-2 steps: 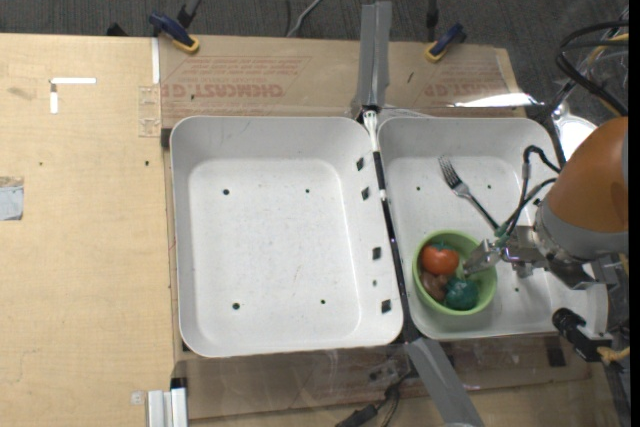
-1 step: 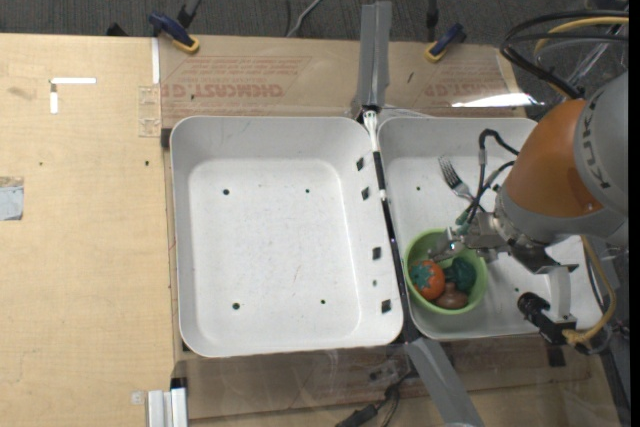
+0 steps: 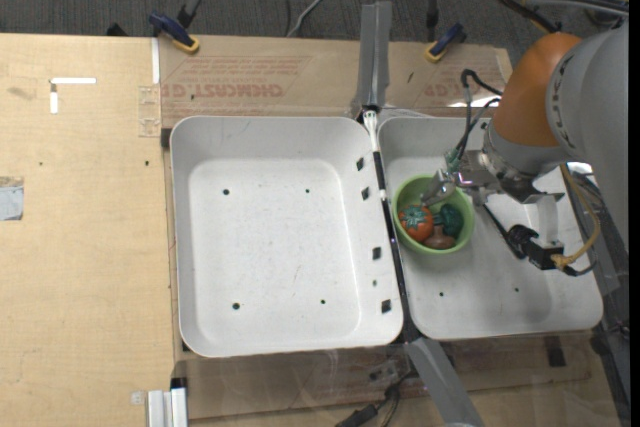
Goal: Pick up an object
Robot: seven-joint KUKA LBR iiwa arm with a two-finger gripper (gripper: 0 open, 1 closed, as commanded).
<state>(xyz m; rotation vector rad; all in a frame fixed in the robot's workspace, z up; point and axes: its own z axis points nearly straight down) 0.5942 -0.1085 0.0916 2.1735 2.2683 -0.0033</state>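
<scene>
- Grey, rounded arm (image 3: 600, 95) with smooth casing and a broad orange band (image 3: 528, 95) above the wrist.
- Metallic silver gripper (image 3: 441, 192) at the tip.
- Thin dark cables looped beside the wrist; black connector (image 3: 530, 247) with yellow wiring below.

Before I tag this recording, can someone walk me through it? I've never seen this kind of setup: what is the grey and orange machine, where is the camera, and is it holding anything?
The grey machine with the orange band is a robot arm, reaching in from the right. The single camera is fixed above the bench, looking down at a slant. On the bench sit two shallow white bins side by side: the left bin and the right bin. In the right bin is a green bowl holding small items, one orange-red, one green. The arm's gripper is down at the bowl's rim, over the items. Whether it grips any of them is too small to tell. Two clamps hold cardboard at the bench's far edge.
</scene>
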